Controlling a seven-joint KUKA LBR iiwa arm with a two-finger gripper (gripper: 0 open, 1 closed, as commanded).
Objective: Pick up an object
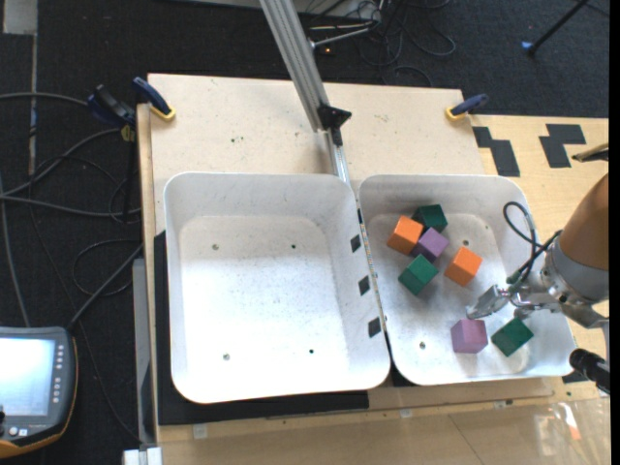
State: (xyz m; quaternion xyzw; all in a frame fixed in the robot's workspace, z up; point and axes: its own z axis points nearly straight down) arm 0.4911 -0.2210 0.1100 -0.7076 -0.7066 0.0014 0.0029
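Lowest in frame: tool [489, 303] in the right-hand white bin [542, 368], grip impossible to tell. At five o'clock, dark green cube [511, 336]; at seven, small purple cube [469, 335]. Likely light, rigid, flat-sided; best pinched across opposite faces.

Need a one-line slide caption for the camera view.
Gripper low in right bin among seven blocks, beside purple block and green block.

Grey arm [581, 277] — orange band, black cable.
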